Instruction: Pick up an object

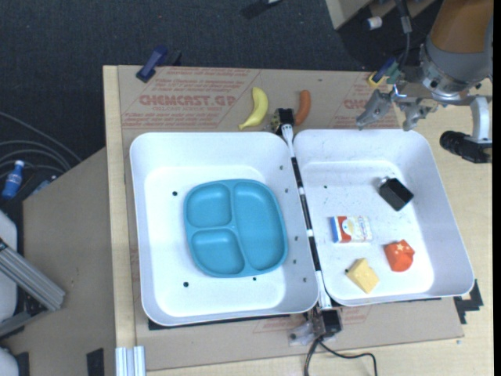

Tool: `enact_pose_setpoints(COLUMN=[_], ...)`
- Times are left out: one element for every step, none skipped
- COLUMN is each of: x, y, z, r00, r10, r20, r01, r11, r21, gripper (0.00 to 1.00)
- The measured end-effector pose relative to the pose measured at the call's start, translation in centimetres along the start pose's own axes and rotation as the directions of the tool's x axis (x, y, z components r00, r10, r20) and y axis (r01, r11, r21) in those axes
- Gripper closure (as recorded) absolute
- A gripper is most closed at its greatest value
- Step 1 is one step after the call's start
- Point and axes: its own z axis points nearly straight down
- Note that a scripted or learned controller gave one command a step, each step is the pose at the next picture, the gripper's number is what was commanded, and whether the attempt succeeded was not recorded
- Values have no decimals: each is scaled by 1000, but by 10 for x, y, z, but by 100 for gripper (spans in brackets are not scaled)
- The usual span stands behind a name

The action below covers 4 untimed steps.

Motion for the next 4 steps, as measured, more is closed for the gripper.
enact_pose_setpoints(x=[-44,-92,-95,-92], y=[-6,7,8,8], z=[148,163,154,154], r00=[1000,1000,1000,1000], r10=[1,-4,-5,-7], r20=[0,-17,-3,-11], r01=[-1,4,5,7], r11=[1000,1000,1000,1000], r21=[4,9,-2,2], gripper=[0,0,100,0])
